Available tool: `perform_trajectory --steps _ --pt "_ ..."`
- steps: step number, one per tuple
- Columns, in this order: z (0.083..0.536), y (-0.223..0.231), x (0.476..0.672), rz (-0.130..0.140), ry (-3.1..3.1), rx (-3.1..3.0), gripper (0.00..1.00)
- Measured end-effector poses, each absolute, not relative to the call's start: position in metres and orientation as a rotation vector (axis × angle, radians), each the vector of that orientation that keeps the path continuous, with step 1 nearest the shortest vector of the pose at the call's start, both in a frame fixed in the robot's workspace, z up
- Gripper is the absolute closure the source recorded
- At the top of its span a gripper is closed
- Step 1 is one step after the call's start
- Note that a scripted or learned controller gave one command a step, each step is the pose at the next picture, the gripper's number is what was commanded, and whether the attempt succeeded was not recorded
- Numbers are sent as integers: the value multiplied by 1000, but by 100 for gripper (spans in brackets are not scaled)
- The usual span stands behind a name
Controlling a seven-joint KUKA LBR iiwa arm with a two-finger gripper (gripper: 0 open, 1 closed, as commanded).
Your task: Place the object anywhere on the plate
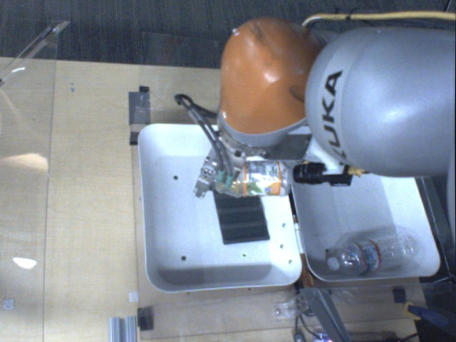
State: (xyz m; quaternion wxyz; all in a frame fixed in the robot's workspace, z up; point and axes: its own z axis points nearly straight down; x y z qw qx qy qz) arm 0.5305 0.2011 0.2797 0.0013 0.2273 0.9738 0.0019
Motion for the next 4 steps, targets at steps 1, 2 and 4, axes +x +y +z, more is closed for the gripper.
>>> perform_trajectory --steps 1,2,4 --pt "207 93 566 4 3114 389 100" --pt "256 83 575 5 3128 -168 100" --pt "259 61 670 3 3041 -743 100"
